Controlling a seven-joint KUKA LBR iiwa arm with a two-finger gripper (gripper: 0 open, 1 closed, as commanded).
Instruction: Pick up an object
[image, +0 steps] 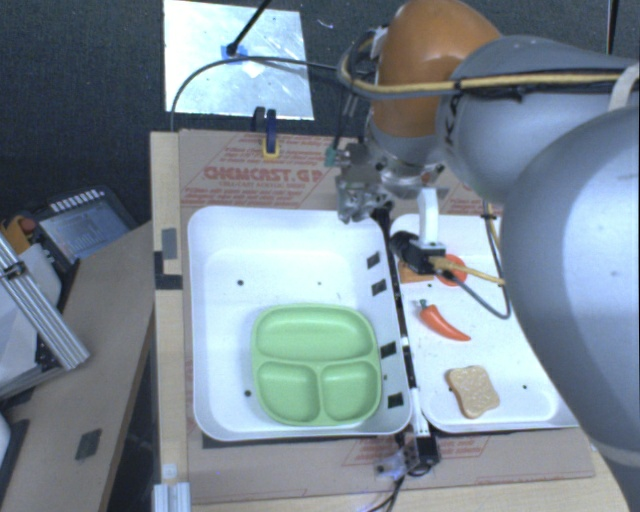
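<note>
While the gripper (352, 205) hangs over the far end of the divider between the two bins, we can't tell how its jaws are set, and nothing shows between them. So we'd call this the reaching step, with no pick made yet. Our candidates all sit right of that divider in the right bin (520, 395): an orange carrot-like piece (441, 320) just beside it, a toast-like piece (472, 389) nearer the camera, and something orange (452, 270) farther back. Left of the divider there's a green sectioned plate (316, 362). Next we'd need to swing right and drop over one piece.
</note>
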